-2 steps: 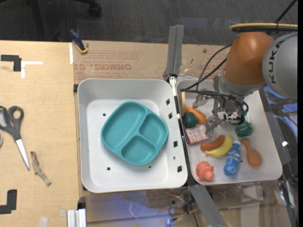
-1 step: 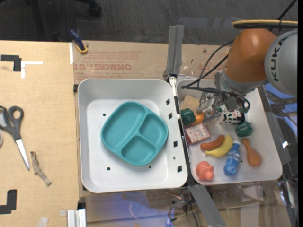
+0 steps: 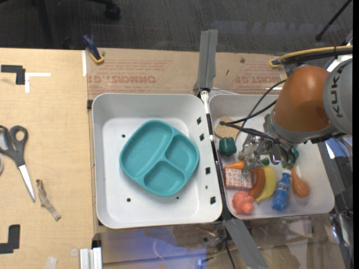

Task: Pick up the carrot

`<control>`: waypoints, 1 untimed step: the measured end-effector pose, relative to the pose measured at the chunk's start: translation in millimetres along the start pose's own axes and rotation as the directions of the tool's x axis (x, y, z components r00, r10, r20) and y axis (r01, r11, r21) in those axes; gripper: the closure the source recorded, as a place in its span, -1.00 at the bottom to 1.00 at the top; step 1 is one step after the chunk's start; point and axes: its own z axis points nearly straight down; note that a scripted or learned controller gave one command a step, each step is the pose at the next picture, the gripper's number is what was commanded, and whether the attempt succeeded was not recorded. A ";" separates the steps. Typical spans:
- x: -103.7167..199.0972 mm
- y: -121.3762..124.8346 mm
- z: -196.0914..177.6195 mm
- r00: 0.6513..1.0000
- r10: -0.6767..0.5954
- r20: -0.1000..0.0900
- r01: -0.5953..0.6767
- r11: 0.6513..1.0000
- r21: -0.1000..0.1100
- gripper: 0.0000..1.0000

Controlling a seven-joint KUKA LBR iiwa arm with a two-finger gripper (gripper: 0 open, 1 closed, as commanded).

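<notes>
Here the hand (image 3: 253, 154) hangs low in the right bin (image 3: 322, 206), just above and right of the carrot (image 3: 235, 165), which lies near the bin's left wall beside a red-and-white packet (image 3: 234, 177); whether it touches the carrot, I cannot tell. Around them lie a banana (image 3: 268, 182), a blue bottle (image 3: 281, 191), a pink lump (image 3: 243, 202) and a green piece (image 3: 226, 145). The left bin (image 3: 106, 206) holds a teal divided plate (image 3: 160, 157). Scissors (image 3: 17, 153) rest on the counter (image 3: 45, 111) at far left.
</notes>
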 end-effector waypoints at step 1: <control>20.4 63.7 -93.2 0.998 0.057 -0.013 -0.057 0.998 -0.001 1.00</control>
